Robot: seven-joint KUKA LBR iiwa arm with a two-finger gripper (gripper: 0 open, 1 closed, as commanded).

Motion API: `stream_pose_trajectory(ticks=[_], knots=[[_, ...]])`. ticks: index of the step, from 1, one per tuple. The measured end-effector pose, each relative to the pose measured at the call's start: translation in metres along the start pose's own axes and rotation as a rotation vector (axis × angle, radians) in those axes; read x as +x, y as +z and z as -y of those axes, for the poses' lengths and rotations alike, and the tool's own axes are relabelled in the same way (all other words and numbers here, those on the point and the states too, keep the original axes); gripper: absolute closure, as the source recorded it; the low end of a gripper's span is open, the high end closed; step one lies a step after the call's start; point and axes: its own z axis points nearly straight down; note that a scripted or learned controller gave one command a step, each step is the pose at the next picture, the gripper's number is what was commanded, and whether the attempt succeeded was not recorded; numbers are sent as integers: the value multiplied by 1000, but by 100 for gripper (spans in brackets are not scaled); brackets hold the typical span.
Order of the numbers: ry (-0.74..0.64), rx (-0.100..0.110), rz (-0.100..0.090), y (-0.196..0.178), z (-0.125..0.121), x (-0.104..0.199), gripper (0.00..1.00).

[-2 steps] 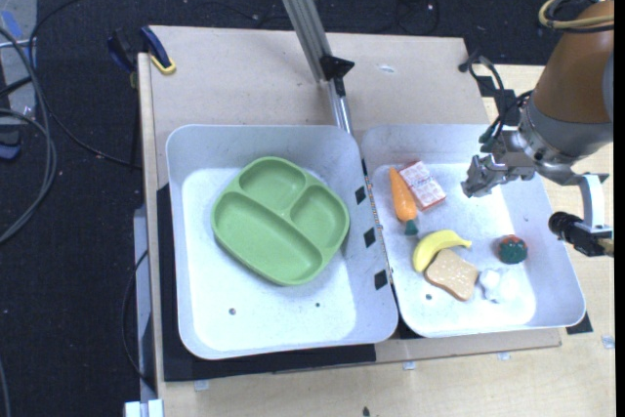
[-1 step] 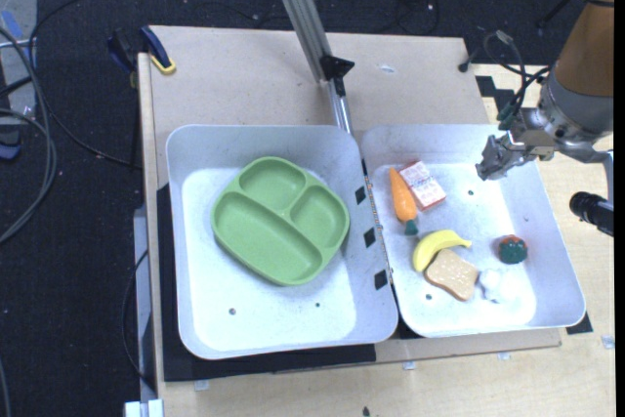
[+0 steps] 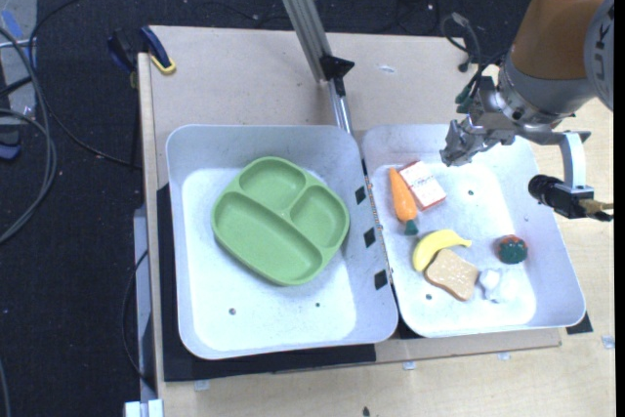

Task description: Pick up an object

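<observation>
Nearest the camera in the right-hand white bin, a tan toast slice lies just below the curved yellow banana, with a dark green-and-red round toy to the banana's right. Above the banana, the orange plastic carrot runs lengthwise up-down, touching a white-and-red carton; its lettering is unreadable. The gripper hovers up-right of that carton, grip state unclear. Left of the banana, a green divided plate.

The robot arm is cut off by the right edge. Its gripper is dark and too small to read. Toast covers the banana's lower end. A small whitish object beside it is unidentifiable.
</observation>
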Motion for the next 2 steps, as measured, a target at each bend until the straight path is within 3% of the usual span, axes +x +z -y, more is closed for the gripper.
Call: stream_pose_trajectory(ticks=[1,2], knots=[[1,4,0,15,-6,50,100],[0,1,0,16,-29,93,100]])
